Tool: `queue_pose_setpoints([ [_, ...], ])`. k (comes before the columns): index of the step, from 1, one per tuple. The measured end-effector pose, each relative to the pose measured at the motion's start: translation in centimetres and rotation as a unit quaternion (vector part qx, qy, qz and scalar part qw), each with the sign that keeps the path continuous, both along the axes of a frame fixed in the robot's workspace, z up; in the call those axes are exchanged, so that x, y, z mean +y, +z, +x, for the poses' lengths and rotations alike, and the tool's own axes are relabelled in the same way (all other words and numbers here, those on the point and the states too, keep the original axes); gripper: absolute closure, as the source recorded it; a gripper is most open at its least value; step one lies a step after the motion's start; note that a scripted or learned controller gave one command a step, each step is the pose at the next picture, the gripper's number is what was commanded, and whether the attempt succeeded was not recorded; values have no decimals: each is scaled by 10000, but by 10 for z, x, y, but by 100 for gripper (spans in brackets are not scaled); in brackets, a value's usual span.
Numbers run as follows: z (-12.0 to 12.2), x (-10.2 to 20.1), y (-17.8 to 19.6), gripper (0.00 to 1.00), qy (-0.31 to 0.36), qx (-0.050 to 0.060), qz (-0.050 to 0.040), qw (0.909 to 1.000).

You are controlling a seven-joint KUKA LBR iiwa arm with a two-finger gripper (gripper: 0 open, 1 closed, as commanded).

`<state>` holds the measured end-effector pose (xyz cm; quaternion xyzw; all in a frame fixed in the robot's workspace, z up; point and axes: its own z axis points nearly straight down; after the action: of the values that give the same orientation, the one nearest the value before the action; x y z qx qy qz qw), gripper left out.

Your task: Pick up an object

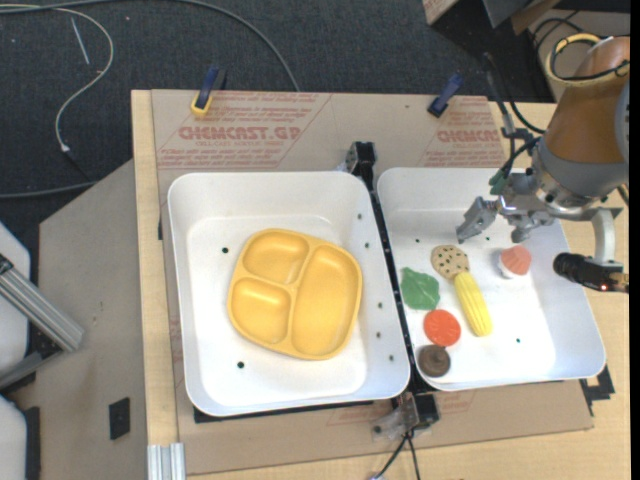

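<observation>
My gripper (pixel 497 225) hangs over the back of the right bin (pixel 560 358), its two grey fingers spread apart with nothing between them. Just below it lie a round speckled cookie (pixel 450 260) and a pink and white piece (pixel 516 261). Nearer the front sit a yellow corn cob (pixel 473 303), a green leafy piece (pixel 420 288), a red tomato (pixel 441 327) and a brown round piece (pixel 433 360).
A yellow divided plate (pixel 296 293) lies in the left bin (pixel 200 368). A black divider and clamps run between the bins. The arm's orange band and grey wrist stand over the right bin's back right corner. Cables lie on the dark floor behind the bench.
</observation>
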<state>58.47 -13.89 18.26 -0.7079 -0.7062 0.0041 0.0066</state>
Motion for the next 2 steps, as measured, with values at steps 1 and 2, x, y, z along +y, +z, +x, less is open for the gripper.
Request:
queue_pose_setpoints([
  [1, 3, 0, 7, 0, 15, -67, -11, 10000],
  [2, 0, 10, -39, 0, 14, -51, -6, 10000],
])
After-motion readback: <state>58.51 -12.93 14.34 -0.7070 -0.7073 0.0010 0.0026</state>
